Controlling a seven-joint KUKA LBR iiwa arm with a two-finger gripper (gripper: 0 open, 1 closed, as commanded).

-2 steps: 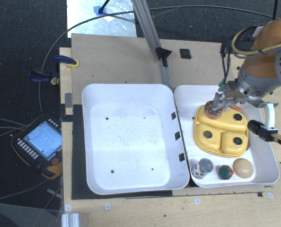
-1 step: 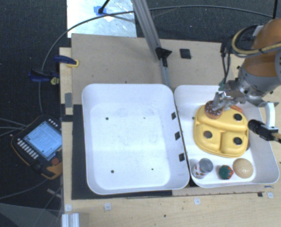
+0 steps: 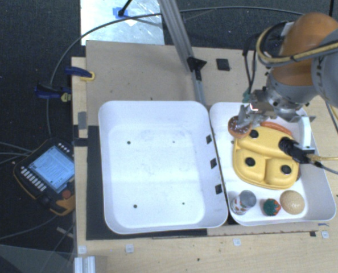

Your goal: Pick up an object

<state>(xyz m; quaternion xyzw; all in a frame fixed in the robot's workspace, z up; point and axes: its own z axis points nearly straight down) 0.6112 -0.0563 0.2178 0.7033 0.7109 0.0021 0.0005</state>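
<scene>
The row of small items along the near wall of the right bin [image 3: 328, 209] lies closest to the camera: a grey-and-red piece [image 3: 244, 201], a green-and-red ball [image 3: 271, 207] and a tan egg-shaped object [image 3: 292, 201]. All three rest on the bin floor, just on the camera side of the yellow moulded block [image 3: 266, 161], which serves here as the landmark.

**Task status.** No lift is evident. The gripper [image 3: 244, 118] is low over the far-left corner of the yellow moulded block, directly above a round brown object [image 3: 238, 128] that touches that corner. Whether the gripper is spread or closed cannot be determined; its tips are small and blurred against the clutter, and nothing can be confirmed as held. Judged from this, the pick is at the approach or grasp stage; securing and raising an object remain to be done.

**Candidate object.** The round brown object appears flat-topped with a pale centre and a darker rim. It sits on the bin floor, wedged between the yellow moulded block and the bin's left wall. An orange item [image 3: 276, 128] lies against the block's far edge. The left bin [image 3: 109, 152] stands beside the block's bin.
</scene>
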